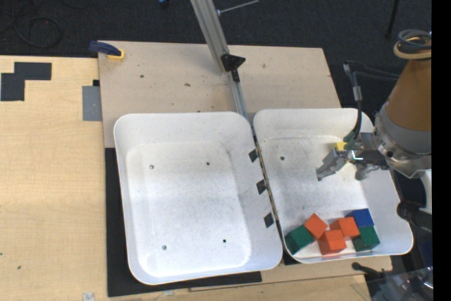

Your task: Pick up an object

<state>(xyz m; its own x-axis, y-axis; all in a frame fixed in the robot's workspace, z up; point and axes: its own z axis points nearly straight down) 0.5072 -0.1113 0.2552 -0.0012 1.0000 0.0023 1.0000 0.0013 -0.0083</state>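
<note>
Several small blocks lie in a cluster at the near end of the right bin (pixel 296 130): a green block (pixel 299 239), orange blocks (pixel 316 225) (pixel 332 242) (pixel 347 227), a blue block (pixel 362 218) and a second green block (pixel 366 240). My gripper (pixel 337 164) hangs over the right half of this bin, up-view from the cluster and apart from it. A small yellow object (pixel 342 146) shows just at the gripper's upper edge; whether it is held or merely lies beside the gripper is unclear.
The left bin (pixel 134 144) sits beside the right one, with black clips (pixel 259 185) along the shared wall. A slanted aluminium bar (pixel 208 17) rises behind the bins. The arm's orange band (pixel 416 95) is at the right.
</note>
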